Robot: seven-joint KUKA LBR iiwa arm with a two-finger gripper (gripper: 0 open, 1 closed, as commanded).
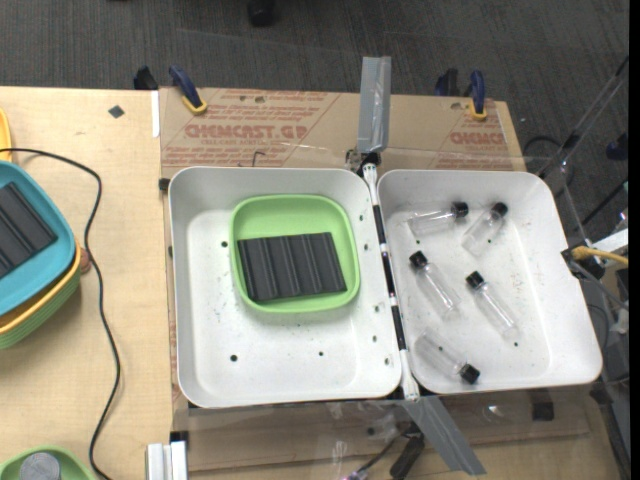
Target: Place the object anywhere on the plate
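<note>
Five clear vials (433, 280) with black caps are lying scattered in the right bin (560, 368); the green plate (340, 218) is sitting in the left bin (200, 368), toward its far edge. Gripper state: cannot tell. Risk: round, slick vials are likely rolling or slipping from a pinch, then dropping short at the bins' shared wall.

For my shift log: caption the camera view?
Green plate in left bin; five clear vials loose in right bin.
</note>
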